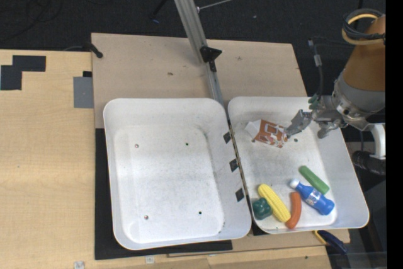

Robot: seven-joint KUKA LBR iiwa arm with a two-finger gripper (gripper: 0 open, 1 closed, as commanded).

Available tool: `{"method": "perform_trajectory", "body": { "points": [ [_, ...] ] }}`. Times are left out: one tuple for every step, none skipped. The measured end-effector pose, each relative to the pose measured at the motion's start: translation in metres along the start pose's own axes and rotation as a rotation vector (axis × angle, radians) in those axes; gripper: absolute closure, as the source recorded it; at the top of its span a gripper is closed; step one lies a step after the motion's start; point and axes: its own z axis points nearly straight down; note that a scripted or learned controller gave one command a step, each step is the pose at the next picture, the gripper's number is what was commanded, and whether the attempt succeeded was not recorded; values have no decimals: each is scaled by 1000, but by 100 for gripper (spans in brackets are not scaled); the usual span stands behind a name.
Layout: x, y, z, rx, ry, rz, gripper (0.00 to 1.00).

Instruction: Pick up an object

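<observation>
Dark floor with loose cables behind, pale wooden bench (44, 154) in front, carrying two shallow white bins side by side. Left bin (165, 170) sits well apart from the fingers, off to the view's left. Right bin (343, 164) lies under the gripper (310, 125), which comes in from the view's right on the grey arm (364, 82) with its orange section above the wrist.

Fingers are spread apart with nothing between them — one finger (296, 124) points down-left, its tip just beside the red-and-white packet (271, 133); whether it touches the packet I cannot tell. Packet lies flat on the bin floor, directly left of that fingertip.

Other items are clustered toward the bin's near edge, below the fingers and apart from them: green cylinder (313, 179), blue bottle (313, 197) just under it, orange carrot-like piece (294, 209), yellow corn cob (273, 202) touching the carrot piece, dark green lump (261, 208) at the corn's left.

Slanted metal rail (189, 16) runs from the far background down to the gap between the bins — up and left of the fingers.
</observation>
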Motion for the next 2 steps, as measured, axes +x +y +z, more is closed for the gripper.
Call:
{"method": "perform_trajectory", "body": {
  "points": [
    [0,0,0,0,0,1,0],
    [2,-8,62,6,1,2,0]
  ]
}}
